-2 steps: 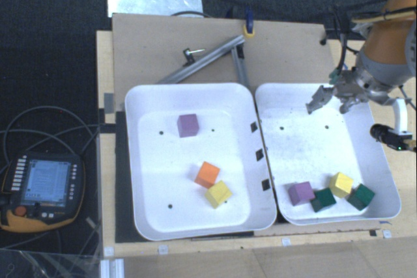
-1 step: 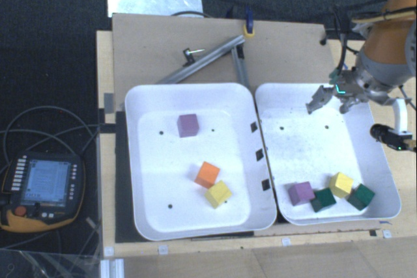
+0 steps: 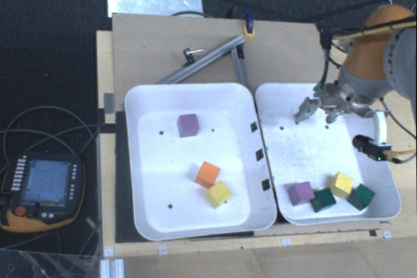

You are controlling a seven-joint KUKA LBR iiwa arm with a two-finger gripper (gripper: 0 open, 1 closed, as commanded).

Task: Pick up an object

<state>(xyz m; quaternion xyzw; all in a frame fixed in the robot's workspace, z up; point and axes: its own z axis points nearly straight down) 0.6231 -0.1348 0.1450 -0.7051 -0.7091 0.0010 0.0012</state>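
My gripper (image 3: 318, 113) hangs over the far part of the right bin (image 3: 280, 140), its two grey fingers spread open with nothing between them. In the left bin (image 3: 140, 159) lie a purple cube (image 3: 187, 125), an orange cube (image 3: 207, 174) and a yellow cube (image 3: 219, 194), the last two touching. Along the right bin's near edge sit a purple cube (image 3: 301, 193), a dark green cube (image 3: 322, 199), a yellow cube (image 3: 341, 184) and another green cube (image 3: 361, 196). All of them lie well below the gripper in the view.
A metal bar (image 3: 202, 60) lies on the brown board behind the left bin. A teach pendant (image 3: 40, 190) with cables rests to the left of the bench. A black cable fitting (image 3: 369, 147) hangs from the arm over the right bin's right side.
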